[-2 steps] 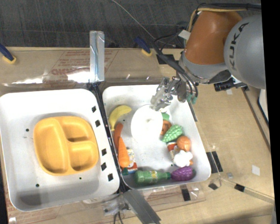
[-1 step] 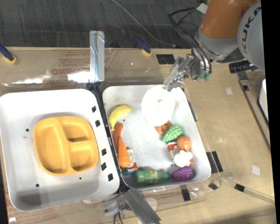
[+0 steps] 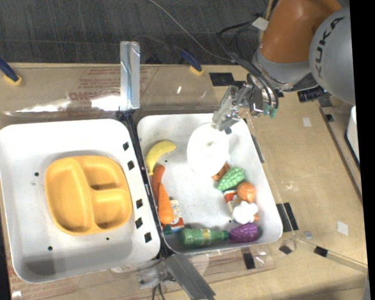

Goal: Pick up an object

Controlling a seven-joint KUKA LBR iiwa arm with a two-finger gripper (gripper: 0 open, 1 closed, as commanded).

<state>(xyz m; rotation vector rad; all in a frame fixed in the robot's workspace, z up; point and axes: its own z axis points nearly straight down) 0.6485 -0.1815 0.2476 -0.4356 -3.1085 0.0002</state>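
Lying in the right bin (image 3: 261, 173), towards its far side, a white round plate or lid (image 3: 208, 148) looks like the thing being gone for, since the gripper (image 3: 227, 119) sits right at its far right edge, touching it or hovering just above. I cannot tell from here whether the fingers are spread or closed, and nothing visible sits between them, so I would not call anything held.

Just near of the white disc is a cluster of toy food: a green leafy piece (image 3: 231, 178), an orange fruit (image 3: 246, 191), a white piece (image 3: 244, 212) and a purple bunch of grapes (image 3: 244, 232) against the near wall. A green bottle (image 3: 197, 236) lies on its side along that wall, to the left of the grapes. Along the left wall lie a carrot (image 3: 163, 202) and, further away, a banana (image 3: 158, 152).

The left bin (image 3: 17, 190) holds a yellow divided tray (image 3: 88, 193), well apart from the arm.

The risk, as I judge it, is the disc itself: flat and smooth, it offers little to pinch, and fingers closing on its rim may simply tip it or skate it towards the bin wall. The gripper is also close to the far right corner, so a small error could knock a finger against the rim. If the disc slides nearward, it would shove the leafy piece and fruit about.
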